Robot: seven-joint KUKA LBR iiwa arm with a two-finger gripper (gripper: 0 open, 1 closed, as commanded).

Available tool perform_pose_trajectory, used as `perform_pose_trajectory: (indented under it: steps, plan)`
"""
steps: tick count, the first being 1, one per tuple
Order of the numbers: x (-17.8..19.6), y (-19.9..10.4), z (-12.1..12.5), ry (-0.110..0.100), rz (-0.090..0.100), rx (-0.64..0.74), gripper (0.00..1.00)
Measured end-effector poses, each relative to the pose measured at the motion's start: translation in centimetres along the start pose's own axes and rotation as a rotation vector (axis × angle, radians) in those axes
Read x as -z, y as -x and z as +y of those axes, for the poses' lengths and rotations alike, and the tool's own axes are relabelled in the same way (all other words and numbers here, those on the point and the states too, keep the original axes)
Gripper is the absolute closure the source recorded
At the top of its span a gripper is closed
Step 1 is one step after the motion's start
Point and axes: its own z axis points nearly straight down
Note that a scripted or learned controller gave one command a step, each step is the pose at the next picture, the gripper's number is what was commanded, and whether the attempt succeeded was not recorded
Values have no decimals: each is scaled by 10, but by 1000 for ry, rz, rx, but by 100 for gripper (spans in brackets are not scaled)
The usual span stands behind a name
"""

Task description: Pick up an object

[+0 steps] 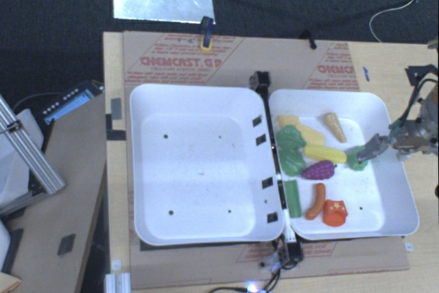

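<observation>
The right bin (pixel 391 216) holds several toy foods. At its left side are a green leafy piece (pixel 290 138), a yellow corn cob (pixel 324 153), a purple piece (pixel 319 170), a green stick (pixel 293 197), an orange sausage (pixel 315 201) and a red-orange piece (pixel 335 213). A tan cone (pixel 335 125) lies toward the back. My gripper (pixel 370 148) reaches in low from the right, its tip touching a small green piece (pixel 356 160) near the bin's right side. Whether it grips that piece is hidden.
The left bin (pixel 199 96) stands beside the right one, with a black clamp strip (pixel 269 147) along the shared wall. A yellow block (pixel 289 121) and another yellow piece (pixel 309 134) lie behind the corn. Cables run at the back right.
</observation>
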Motion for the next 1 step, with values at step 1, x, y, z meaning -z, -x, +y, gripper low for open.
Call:
perform_pose_trajectory:
  steps: [1]
  plan:
    - [-84,-27,34,-4,2,5,0]
